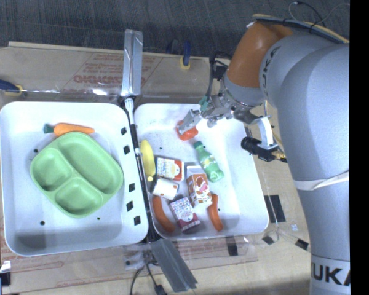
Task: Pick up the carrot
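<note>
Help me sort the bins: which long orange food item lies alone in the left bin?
The orange carrot with green top, beside the green divided plate.

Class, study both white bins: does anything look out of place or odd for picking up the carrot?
Yes. The orange carrot with a green top lies in the left white bin beside the green divided plate, yet the gripper hangs over the crowded right white bin.

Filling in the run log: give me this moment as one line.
carrot: left bin, beside green tray | hand: over right bin, at red-orange item | carrot ungrasped
</note>
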You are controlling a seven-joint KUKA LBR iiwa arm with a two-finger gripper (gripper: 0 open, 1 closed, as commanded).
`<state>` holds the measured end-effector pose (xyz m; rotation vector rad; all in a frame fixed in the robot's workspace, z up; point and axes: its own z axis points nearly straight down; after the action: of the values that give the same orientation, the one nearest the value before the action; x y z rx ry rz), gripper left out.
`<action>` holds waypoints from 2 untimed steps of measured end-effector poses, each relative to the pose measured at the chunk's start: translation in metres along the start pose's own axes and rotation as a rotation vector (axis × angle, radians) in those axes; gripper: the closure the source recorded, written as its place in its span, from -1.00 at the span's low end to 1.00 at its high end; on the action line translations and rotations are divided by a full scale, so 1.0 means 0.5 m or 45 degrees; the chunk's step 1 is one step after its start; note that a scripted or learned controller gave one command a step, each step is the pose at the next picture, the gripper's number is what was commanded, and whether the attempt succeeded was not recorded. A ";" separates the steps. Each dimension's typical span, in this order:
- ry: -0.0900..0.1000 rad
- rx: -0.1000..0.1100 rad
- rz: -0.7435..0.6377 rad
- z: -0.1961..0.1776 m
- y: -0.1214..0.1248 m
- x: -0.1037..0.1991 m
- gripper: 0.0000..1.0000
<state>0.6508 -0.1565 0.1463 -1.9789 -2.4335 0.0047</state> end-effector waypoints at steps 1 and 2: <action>-0.001 -0.001 0.125 0.111 -0.081 0.058 -1.00; -0.002 -0.007 0.215 -0.035 0.023 0.049 -1.00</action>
<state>0.6572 -0.1302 0.1638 -2.1807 -2.2609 0.0001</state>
